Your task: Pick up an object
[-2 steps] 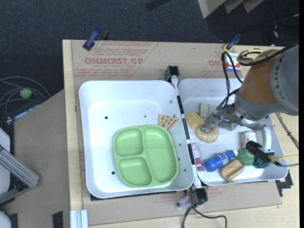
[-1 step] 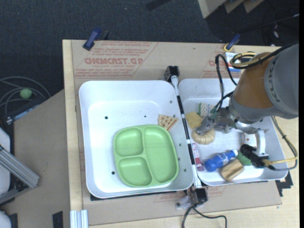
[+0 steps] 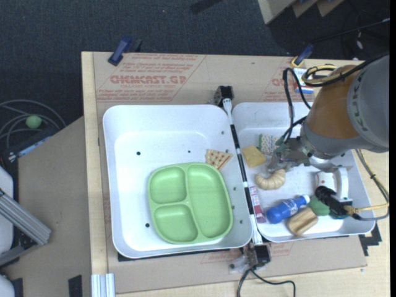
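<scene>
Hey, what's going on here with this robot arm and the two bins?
A grey arm with an orange band is reaching into the right white bin, with its hand low over a beige curled croissant-shaped toy. Nothing is visibly lifted yet. Nearby lie a yellow wedge, a blue bottle and a tan block. The left white bin holds a green divided plate and a waffle-patterned cracker.
</scene>
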Action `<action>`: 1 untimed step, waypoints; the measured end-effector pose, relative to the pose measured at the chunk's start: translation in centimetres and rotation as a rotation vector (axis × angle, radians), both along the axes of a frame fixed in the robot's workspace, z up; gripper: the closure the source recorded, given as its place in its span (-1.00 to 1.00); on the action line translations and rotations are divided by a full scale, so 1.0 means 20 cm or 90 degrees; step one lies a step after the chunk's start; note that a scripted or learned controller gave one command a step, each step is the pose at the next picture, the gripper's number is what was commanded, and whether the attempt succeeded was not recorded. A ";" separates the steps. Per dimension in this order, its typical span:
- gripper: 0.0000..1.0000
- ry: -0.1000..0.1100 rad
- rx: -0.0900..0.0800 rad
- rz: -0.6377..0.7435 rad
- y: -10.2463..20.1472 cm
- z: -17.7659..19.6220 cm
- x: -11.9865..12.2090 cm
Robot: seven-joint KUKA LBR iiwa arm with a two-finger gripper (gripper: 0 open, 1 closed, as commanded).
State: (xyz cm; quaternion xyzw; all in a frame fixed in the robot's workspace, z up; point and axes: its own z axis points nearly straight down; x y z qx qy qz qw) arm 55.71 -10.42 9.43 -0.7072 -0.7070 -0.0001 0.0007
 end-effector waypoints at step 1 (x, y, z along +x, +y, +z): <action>1.00 -0.003 0.000 0.002 0.33 0.58 -0.04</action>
